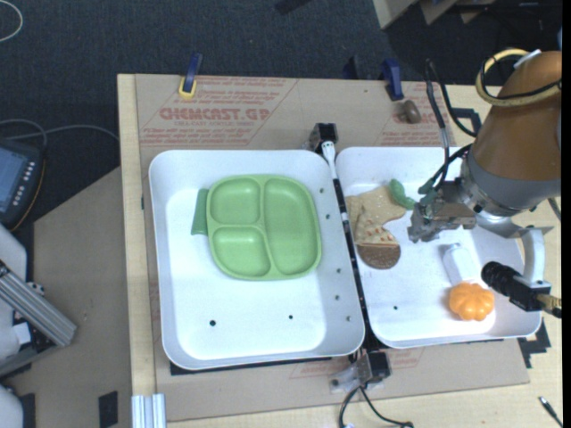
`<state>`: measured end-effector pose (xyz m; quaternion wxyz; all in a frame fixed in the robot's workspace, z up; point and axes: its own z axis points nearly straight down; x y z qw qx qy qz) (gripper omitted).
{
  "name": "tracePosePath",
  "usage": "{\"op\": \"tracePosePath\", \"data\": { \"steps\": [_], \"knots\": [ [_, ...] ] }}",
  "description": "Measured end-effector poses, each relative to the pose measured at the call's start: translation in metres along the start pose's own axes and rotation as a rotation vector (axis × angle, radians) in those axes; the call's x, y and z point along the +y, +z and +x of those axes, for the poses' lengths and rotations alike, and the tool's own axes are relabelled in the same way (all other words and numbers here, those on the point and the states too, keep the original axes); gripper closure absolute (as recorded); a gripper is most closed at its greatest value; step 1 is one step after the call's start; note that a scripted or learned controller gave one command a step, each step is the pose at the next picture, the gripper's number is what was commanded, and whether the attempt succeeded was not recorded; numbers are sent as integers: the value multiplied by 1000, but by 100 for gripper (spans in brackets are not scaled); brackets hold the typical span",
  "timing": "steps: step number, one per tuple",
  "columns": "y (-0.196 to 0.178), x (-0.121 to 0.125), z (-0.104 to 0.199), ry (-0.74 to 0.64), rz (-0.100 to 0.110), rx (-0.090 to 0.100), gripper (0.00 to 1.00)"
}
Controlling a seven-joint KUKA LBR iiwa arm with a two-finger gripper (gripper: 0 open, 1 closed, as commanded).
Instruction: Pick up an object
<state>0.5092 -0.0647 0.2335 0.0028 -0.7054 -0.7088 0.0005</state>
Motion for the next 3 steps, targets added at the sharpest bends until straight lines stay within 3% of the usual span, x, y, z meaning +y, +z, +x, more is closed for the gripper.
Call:
{"op": "tracePosePath", "data": {
  "steps": [1, 3],
  "knots": [
    [0, -23, 24, 3, 0, -1, 100],
    [0, -16, 19, 5, -6, -3, 100]
  ]
}}
